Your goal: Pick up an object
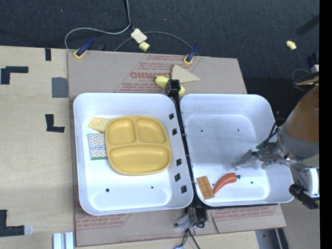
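Two shallow white bins with rounded corners and a smooth, matte plastic look sit side by side on a sheet of brown cardboard [150, 74] printed with red lettering, which in turn lies on a pale wood-grain bench. In the left bin [93, 191], a mustard-yellow divided tray [138, 144] with three moulded compartments and soft, rounded edges fills the centre; at its 9 o'clock edge lies a small rectangular packet [96, 145] with a fine speckled print, and just above that, at about 10 o'clock, a flat pale-yellow wedge [97, 123] peeks out from under the tray's rim. In the right bin [223, 108], toward 6 o'clock, rests an orange-red curved object [225, 182], glossy and tapered like a chilli pepper, with a small flat tan-orange block [205, 187] just beside it at 9 o'clock. The gripper [246, 161] reaches in from 3 o'clock on the grey arm, its metallic tip low over the bin floor, just above and to the right of the pepper-shaped object and apart from it; whether it is open or closed cannot be told from this view.
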### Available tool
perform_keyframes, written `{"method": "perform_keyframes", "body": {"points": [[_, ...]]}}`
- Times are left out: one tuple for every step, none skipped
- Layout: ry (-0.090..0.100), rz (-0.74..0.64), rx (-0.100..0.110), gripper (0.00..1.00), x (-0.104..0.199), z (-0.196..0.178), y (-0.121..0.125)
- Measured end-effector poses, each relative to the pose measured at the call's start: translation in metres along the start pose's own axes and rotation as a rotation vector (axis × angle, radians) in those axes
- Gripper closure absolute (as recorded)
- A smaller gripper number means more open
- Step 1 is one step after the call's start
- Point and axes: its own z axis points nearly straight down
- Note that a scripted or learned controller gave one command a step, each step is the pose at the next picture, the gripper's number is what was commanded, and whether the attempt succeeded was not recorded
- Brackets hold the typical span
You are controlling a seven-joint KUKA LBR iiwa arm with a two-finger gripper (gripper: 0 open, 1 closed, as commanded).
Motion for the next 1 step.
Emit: {"method": "perform_keyframes", "body": {"points": [[0.008,-0.012,0.004,0.0,0.0756,0.012,0.0173]]}}
